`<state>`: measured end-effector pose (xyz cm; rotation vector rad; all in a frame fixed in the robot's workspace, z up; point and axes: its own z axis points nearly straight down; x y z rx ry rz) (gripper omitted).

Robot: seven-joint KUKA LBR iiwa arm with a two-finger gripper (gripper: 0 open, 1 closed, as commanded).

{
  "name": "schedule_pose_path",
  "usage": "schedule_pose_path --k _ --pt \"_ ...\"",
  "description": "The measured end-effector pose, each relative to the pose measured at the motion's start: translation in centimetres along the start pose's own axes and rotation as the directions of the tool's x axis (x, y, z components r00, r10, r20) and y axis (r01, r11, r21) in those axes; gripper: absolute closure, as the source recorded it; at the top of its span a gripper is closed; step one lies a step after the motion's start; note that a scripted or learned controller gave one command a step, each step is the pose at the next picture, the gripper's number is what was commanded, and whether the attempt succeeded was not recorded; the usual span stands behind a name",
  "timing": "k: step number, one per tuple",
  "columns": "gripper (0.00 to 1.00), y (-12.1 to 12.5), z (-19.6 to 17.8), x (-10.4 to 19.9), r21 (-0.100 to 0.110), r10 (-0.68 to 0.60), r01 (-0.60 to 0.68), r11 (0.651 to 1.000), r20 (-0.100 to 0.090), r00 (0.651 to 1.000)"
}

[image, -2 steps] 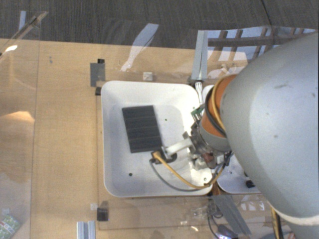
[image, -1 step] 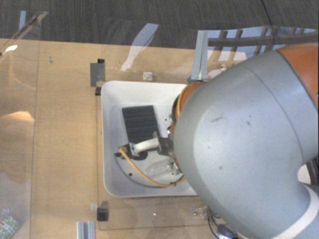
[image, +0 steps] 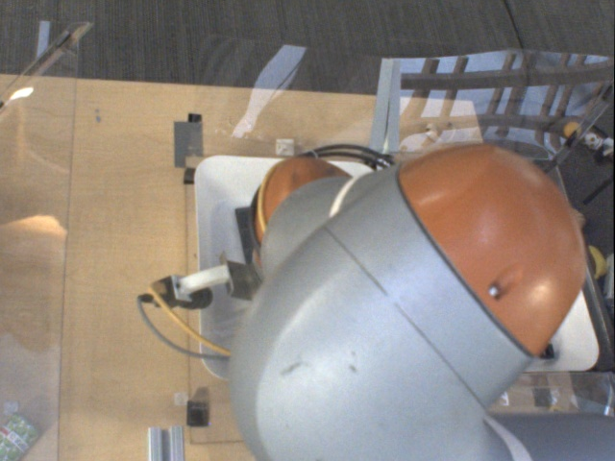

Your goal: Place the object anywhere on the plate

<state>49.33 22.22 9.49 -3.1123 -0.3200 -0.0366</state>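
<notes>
Guesswork for the most part, with the grey-and-orange arm point(image: 404, 305) stooped low over the white bin point(image: 207, 209) and covering nearly all of it. Seems either a reach for the object or a carry toward the plate; cannot say which, with object and plate alike hidden somewhere under the arm, beneath or behind the pincer point(image: 242, 275). Cannot tell whether the pincer is open, closed or gripping anything. Next calls, by judgement, for lifting clear of the bin floor, checking for the object in the grip, then travelling to hover over the plate and releasing low. Counting: one arm; one pincer; one stretch of bin rim just to the view's left of the pincer; one white corner point(image: 577, 344) well to its other side, possibly the second bin; on the worktop point(image: 96, 257), two small dark pieces, a far block point(image: 189, 140) beyond the pincer and a near block point(image: 197, 411) on its hither side.
</notes>
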Motion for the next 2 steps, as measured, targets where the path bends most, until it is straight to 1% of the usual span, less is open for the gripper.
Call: schedule_pose_path --k 1,2 --pt "1.0 -0.9 0.11 0.17 -0.01 -0.108 0.108 0.994 0.007 0.994" --pt "1.0 -1.0 0.12 0.15 -0.01 -0.161 0.161 0.987 0.009 0.987"
